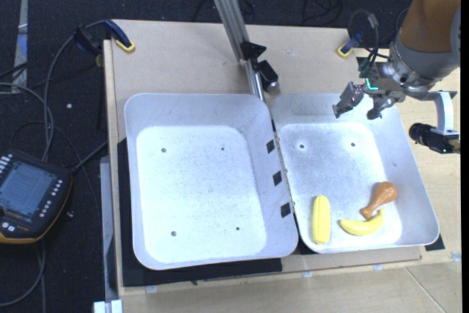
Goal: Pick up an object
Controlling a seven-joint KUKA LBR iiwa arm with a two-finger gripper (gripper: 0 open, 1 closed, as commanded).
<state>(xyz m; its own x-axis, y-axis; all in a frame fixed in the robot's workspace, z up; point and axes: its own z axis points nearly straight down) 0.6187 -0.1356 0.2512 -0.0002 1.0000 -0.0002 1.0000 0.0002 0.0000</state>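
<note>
Over the bench, at about 2 o'clock: the arm (429, 18) comes in from the right edge, its orange band uppermost and the grey wrist tilted down and leftward.
Left bin: the left bin (146, 121) lies at 9 o'clock of the bench, a shallow white tray with a speckled floor.
Pole: a slanted metal pole (227, 0) runs from 12 o'clock down to the seam where the two bins meet.
Right bin: the right bin (410, 150) lies at 3 o'clock, just beside the left one.
Gripper: the gripper (362, 105) hangs above the right bin's far rim, at 1 o'clock of that bin; its two dark fingers are spread apart with nothing between them, touching no object.
Corn cob: a yellow corn cob (321, 219) lies at 6 o'clock of the right bin, lengthwise toward the near rim.
Banana: a small yellow banana (361, 226) lies at 5 o'clock, curved, just right of the cob.
Drumstick: a brown chicken drumstick (379, 198) lies at 4 o'clock, its thin end touching the banana; all three are well apart from the gripper.
</note>
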